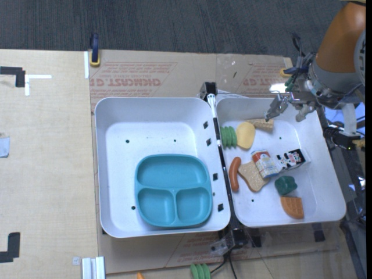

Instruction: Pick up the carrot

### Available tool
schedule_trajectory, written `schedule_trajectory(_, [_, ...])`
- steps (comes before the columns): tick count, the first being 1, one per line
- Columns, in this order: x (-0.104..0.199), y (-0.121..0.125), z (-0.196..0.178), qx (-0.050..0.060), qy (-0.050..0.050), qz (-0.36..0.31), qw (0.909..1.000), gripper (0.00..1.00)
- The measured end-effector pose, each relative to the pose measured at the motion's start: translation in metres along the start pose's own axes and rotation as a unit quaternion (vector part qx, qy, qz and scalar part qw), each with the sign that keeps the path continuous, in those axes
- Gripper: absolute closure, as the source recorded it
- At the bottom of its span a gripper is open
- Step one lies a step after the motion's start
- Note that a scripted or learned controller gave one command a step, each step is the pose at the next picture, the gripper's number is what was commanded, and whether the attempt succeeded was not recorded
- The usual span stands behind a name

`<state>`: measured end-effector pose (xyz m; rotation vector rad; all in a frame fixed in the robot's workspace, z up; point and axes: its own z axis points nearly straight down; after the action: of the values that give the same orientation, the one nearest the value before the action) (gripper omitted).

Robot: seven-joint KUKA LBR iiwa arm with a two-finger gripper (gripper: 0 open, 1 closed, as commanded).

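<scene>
The carrot is an orange wedge with a dark green top, lying in the near right corner of the right bin. My gripper hangs over the far side of that bin, well behind the carrot. Its two fingers stand apart, open, with nothing between them. The left fingertip is close above a tan cracker.
The right bin also holds a green ridged piece, a yellow piece, a red sausage, a bread slice, a small carton and a black-and-white box. A teal divided plate lies in the left bin.
</scene>
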<state>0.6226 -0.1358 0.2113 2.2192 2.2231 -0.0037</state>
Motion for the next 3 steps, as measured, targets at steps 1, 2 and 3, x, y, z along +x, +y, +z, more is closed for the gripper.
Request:
schedule_trajectory(1, [0.086, 0.020, 0.020, 0.001, 0.000, -0.101, 0.9949, 0.00])
schedule_trajectory(2, [0.107, -0.009, 0.001, -0.001, 0.000, -0.267, 0.9638, 0.00])
schedule_trajectory(3, [0.101, -0.015, 0.019, -0.001, 0.000, -0.184, 0.9830, 0.00])
